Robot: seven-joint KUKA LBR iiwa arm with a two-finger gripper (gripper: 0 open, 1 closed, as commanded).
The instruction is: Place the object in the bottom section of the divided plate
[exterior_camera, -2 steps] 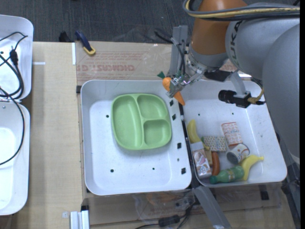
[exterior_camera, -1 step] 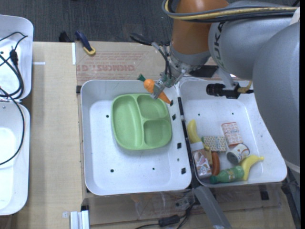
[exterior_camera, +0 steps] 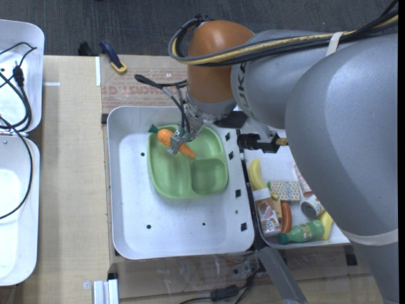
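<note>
A green divided plate (exterior_camera: 166, 170) lies in the left white bin (exterior_camera: 136, 214). An orange carrot (exterior_camera: 168, 137) with a green top rests at the plate's upper left part, over the large section. My gripper (exterior_camera: 180, 140) hangs straight down from the orange wrist band (exterior_camera: 215, 49) and sits right on the carrot, its fingers at either side of the carrot's middle. The carrot's tip pokes out to the lower right of the fingers. The smaller section at the plate's lower right holds nothing.
The right bin (exterior_camera: 278, 170) holds a banana (exterior_camera: 255, 173), a green bottle (exterior_camera: 302, 232), a sausage, a cracker box and other toy foods. The big grey arm covers much of that bin. Cables and a blue clip lie on the bench at the back.
</note>
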